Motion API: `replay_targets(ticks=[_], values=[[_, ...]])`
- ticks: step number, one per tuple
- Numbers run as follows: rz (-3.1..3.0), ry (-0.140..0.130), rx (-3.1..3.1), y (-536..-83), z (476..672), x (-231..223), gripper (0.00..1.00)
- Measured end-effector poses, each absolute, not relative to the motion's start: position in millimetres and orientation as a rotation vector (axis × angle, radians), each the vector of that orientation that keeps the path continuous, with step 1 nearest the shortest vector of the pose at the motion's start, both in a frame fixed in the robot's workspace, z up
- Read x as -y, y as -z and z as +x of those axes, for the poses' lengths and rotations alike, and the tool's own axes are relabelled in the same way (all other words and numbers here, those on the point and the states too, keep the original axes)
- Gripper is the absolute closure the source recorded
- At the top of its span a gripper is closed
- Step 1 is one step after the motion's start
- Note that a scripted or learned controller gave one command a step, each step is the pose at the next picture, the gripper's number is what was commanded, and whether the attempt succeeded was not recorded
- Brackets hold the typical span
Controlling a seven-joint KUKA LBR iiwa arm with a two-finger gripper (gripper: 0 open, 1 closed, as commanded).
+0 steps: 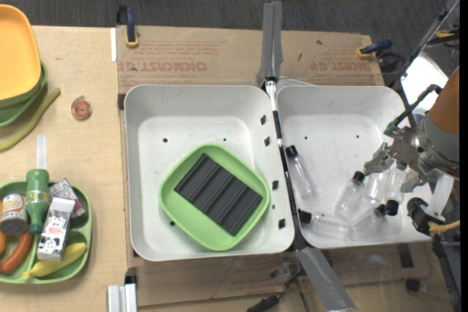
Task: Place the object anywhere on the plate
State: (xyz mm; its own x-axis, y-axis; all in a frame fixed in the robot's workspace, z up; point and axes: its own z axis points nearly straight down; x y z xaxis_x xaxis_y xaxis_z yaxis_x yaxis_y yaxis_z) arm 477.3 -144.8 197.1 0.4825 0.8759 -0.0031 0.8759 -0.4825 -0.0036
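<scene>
Several clear plastic bottles (365, 193) w/ black caps are seen in the right bin (329, 109), clustered toward its lower right; one more bottle (298, 172) lies apart, near the divider between the bins. A green plate (172, 190) carrying a dark ridged insert (218, 192) is seen in the left bin (142, 113), slightly tilted relative to the bin walls.

The hand (395, 157) is positioned at the right side of the right bin, just above or among the cluster. Whether it is wide or narrow cannot be told; nothing can be confirmed as held.

Handling (judged):
- Bottles are judged light, approx. rigid but thin-walled; excess squeeze may dent them.
- Surface is judged smooth and slippery; round bodies are expected to roll if nudged.
- Grasp is best taken across the body mid-length, perpendicular to the long axis. The cap end is narrower and gives less purchase.
- Clustered bottles touch or overlap, so a neighbour may be caught or pushed aside. The lone bottle by the divider is judged the easier target, though the wall is close.
- Transparency makes edges hard to resolve.
</scene>
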Motion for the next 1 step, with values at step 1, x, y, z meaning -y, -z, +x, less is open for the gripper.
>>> replay_targets(ticks=[1], values=[[-2.704,-0.006,1.597,-197.2,477.3,144.9,0.0]])
